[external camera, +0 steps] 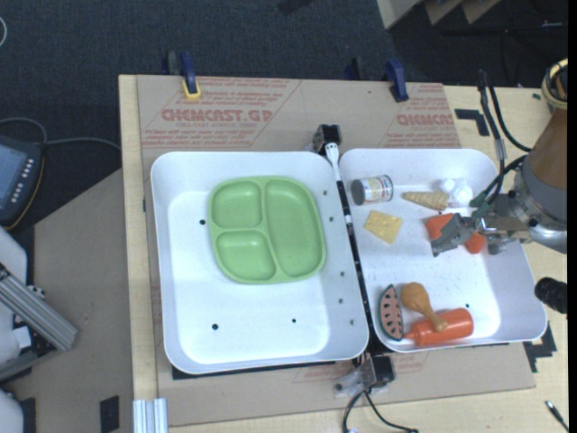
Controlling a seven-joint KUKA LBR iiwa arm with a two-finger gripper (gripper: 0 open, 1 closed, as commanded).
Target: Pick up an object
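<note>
My arm reaches in from the right, low over the right bin, wrist roughly level, with my pincer pointing left. Its dark fingers straddle an orange-red piece near the bin's middle right, but I cannot tell whether they are apart or clamped on it. Around it lie a small jar, a yellow wedge, a cone, a watermelon slice, a drumstick and a red sausage. The left bin on the desk holds a green divided plate.
</note>
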